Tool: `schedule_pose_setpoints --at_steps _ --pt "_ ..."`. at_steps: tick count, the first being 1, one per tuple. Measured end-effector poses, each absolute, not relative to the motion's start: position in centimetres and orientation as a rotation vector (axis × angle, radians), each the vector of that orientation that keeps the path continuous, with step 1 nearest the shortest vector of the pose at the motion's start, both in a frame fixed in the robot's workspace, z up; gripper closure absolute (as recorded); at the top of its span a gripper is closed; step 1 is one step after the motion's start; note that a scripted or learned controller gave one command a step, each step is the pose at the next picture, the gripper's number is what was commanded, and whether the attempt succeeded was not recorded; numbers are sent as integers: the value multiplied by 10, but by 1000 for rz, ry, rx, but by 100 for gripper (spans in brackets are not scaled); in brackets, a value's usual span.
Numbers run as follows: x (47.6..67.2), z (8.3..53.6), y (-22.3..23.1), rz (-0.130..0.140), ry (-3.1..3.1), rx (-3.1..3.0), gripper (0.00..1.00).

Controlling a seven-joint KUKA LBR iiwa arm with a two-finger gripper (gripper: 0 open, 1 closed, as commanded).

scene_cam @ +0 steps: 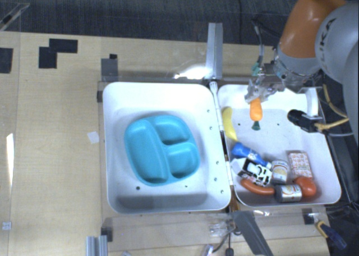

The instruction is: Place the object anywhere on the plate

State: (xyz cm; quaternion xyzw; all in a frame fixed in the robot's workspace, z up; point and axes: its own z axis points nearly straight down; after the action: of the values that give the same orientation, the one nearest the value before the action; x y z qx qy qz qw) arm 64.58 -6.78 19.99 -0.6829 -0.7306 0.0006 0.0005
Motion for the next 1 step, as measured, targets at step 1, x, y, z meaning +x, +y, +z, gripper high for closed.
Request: schedule_pose_setpoints --at_steps 1 --pt "652 181 16 4 -2405 -2017 100"
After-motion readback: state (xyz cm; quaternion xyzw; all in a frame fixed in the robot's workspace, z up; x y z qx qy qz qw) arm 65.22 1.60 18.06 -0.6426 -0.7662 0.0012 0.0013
